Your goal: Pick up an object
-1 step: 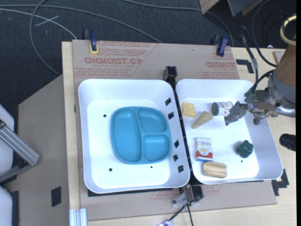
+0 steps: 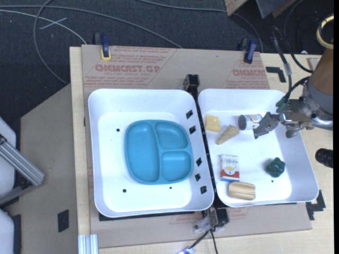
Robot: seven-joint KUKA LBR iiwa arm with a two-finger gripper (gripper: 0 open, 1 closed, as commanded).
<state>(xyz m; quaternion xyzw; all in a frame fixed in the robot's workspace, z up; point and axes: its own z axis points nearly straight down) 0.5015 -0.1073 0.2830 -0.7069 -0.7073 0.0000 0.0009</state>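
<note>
The right white bin (image 2: pixel 296 194) holds several small objects: a pale yellow block (image 2: pixel 212 123), a tan wedge (image 2: pixel 228 134), a small bottle (image 2: pixel 249 120) lying on its side with a grey cap, a red and white box (image 2: pixel 229 168), a bread roll (image 2: pixel 241 190) and a dark green lump (image 2: pixel 275 166). My gripper (image 2: pixel 276 128) hangs over the bin's upper right part, open, with nothing between its fingers. Its left finger (image 2: pixel 262 128) is just right of the bottle. The green lump lies below the gripper, apart from it.
The left white bin (image 2: pixel 100 142) holds a blue divided plate (image 2: pixel 159 151). Black clips line the divider between the bins (image 2: pixel 197 142). The grey arm (image 2: pixel 320 89) comes in from the right edge. Cables run across the floor behind the bench.
</note>
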